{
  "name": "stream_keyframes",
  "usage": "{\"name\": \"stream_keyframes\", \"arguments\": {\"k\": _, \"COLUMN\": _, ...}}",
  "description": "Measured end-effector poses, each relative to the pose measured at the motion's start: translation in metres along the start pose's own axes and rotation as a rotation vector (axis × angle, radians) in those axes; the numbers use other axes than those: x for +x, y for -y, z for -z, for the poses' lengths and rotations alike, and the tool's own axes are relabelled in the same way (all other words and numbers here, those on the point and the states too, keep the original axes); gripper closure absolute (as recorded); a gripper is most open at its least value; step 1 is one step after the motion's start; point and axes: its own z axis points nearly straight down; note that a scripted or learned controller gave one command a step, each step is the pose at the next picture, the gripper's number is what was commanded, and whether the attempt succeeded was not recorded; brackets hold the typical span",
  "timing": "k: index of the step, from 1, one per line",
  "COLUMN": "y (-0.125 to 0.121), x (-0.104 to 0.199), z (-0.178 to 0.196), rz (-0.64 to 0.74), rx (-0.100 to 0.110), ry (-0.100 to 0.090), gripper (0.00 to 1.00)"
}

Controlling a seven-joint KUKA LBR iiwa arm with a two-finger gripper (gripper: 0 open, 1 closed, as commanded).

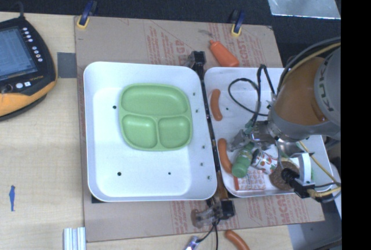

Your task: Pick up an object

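Note:
The right bin [243,78] holds several small objects. A green bottle [242,163] lies near its front, next to a white and red packet [264,162] and a brown round piece [283,178]. One orange sausage [215,104] lies by the bin's left wall, and a second sausage [223,154] lies lower along the same wall. My gripper [253,137] hangs low over the middle of this bin, just above the green bottle's top end. The wrist and a black cable hide its tip.
A green divided plate [155,116] sits in the left bin [98,173]. An orange carrot-like toy [223,54] lies outside, behind the right bin, and another orange piece [237,238] lies in front. A teach pendant [20,66] rests at the far left.

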Motion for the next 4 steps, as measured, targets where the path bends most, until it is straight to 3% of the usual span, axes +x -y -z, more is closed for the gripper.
{"name": "stream_keyframes", "arguments": {"k": 1, "y": -0.001, "x": -0.001, "z": 0.011, "rz": 0.005, "rx": -0.001, "ry": 0.002, "gripper": 1.0}}
{"name": "stream_keyframes", "arguments": {"k": 2, "y": -0.013, "x": -0.047, "z": 0.057, "rz": -0.003, "rx": -0.004, "ry": 0.0, "gripper": 1.0}}
{"name": "stream_keyframes", "arguments": {"k": 3, "y": -0.067, "x": 0.037, "z": 0.102, "rz": 0.0, "rx": -0.004, "ry": -0.003, "gripper": 1.0}}
{"name": "stream_keyframes", "arguments": {"k": 4, "y": -0.087, "x": 0.085, "z": 0.116, "rz": -0.001, "rx": -0.003, "ry": -0.001, "gripper": 1.0}}
